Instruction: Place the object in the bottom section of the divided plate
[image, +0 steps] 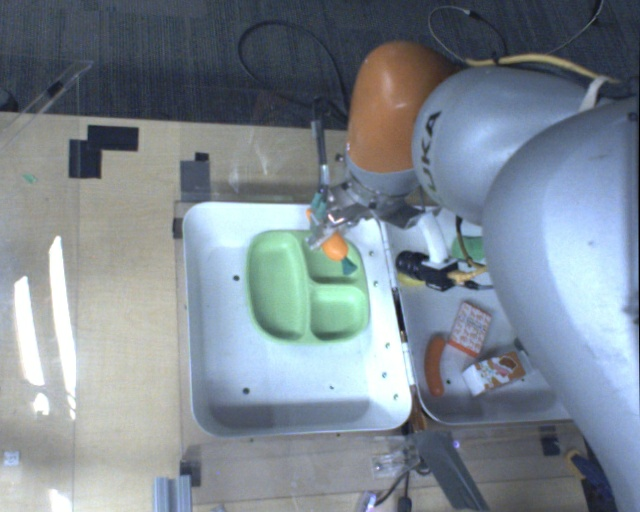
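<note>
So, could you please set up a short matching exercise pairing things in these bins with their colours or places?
Things:
1. divided plate
2. carrot-like object
3. sausage
4. claw

Descriptions:
A. red-orange, in the right bin
B. orange, over the plate's upper right section
C. light green, in the left bin
D. at the plate's upper right edge

Pairs: 1-C, 2-B, 3-A, 4-D

Hot dog (434, 364), patterned card (470, 328), small carton (493, 373) in right bin (440, 408).

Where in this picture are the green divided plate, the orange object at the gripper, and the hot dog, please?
green divided plate (282, 285): camera view, its long left section.
orange object (335, 247): camera view, its orange body.
hot dog (434, 364): camera view, its middle.
</note>
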